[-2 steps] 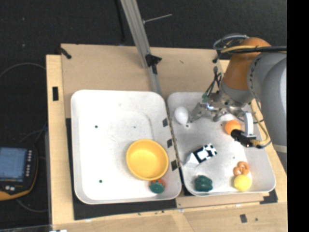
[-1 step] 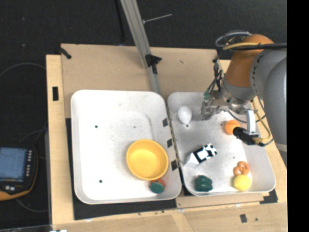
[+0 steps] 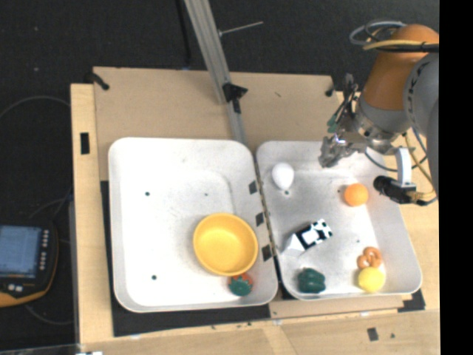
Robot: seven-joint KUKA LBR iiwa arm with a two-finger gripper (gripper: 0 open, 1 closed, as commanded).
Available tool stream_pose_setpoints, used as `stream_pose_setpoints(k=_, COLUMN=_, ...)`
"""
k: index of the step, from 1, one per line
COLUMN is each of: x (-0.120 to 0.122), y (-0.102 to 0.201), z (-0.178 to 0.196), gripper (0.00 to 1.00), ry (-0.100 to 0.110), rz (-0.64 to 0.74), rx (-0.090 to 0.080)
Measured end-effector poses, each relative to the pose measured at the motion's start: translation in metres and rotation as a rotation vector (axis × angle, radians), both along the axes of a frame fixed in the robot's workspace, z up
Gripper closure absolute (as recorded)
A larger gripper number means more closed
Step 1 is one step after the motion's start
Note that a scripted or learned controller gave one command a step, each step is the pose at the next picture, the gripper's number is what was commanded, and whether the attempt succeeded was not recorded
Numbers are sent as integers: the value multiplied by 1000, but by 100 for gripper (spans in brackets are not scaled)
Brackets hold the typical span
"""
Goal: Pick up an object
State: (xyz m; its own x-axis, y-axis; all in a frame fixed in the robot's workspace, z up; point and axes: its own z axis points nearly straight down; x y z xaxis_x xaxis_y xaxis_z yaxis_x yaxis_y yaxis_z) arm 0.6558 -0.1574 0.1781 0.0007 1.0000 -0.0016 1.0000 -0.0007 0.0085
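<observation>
The right bin point(image 3: 384, 220) holds a white egg-shaped object point(image 3: 282, 175), an orange ball point(image 3: 355, 194), a black-and-white patterned block point(image 3: 311, 236), a dark green lump point(image 3: 311, 279), a small orange pretzel-like piece point(image 3: 369, 257) and a yellow ball point(image 3: 371, 278). My gripper point(image 3: 332, 152) hangs over the far edge of the right bin, up and left of the orange ball, with nothing visible between its fingers. The left bin point(image 3: 148, 191) contains a yellow bowl point(image 3: 225, 243) and a small teal and red object point(image 3: 241, 284) at its front right corner.
A grey metal pole point(image 3: 212, 50) slants down from the top to the gap between the bins. The arm's orange band point(image 3: 390, 72) and cables stand at the right. A handheld screen device point(image 3: 24, 261) lies left of the bench.
</observation>
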Motion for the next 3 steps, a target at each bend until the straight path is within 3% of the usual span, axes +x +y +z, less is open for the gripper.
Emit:
stream_pose_setpoints(k=2, x=18, y=-10, z=107, gripper=100, ry=1, rz=7, rx=0)
stream_pose_setpoints(k=3, x=0, y=40, z=91, gripper=100, ry=9, rz=5, rx=1)
